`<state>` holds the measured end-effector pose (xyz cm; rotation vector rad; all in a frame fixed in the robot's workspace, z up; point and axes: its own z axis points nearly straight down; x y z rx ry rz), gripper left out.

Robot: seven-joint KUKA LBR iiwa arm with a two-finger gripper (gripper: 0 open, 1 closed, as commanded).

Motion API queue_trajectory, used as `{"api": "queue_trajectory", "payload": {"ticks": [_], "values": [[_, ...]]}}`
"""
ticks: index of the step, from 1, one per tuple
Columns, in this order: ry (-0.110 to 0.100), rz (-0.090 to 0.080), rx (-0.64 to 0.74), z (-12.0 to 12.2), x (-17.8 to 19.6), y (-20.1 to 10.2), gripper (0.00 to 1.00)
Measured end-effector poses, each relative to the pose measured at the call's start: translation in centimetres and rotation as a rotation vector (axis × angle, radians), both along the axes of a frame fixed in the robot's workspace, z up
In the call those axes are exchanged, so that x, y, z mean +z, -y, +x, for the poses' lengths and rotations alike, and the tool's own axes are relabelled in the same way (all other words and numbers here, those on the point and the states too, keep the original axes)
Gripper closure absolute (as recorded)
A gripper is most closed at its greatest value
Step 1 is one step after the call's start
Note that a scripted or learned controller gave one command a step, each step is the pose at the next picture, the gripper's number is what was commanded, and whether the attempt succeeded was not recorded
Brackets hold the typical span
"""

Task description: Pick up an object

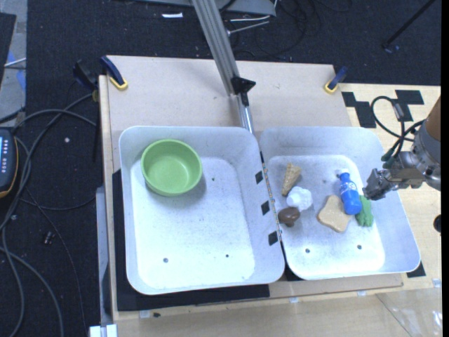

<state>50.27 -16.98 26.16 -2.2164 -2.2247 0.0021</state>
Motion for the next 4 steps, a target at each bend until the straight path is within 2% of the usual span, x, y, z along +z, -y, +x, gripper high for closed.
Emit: {"api": "queue_trajectory", "payload": {"ticks": [1,3,4], "values": [[0.000,0.000,0.000,0.0,0.0,0.0,0.00],[-0.005,0.002,-0.004,0.9,-12.4,-0.8,0.00],[0.005,0.000,-0.005,1.1,-16.4,-0.8,0.00]]}}
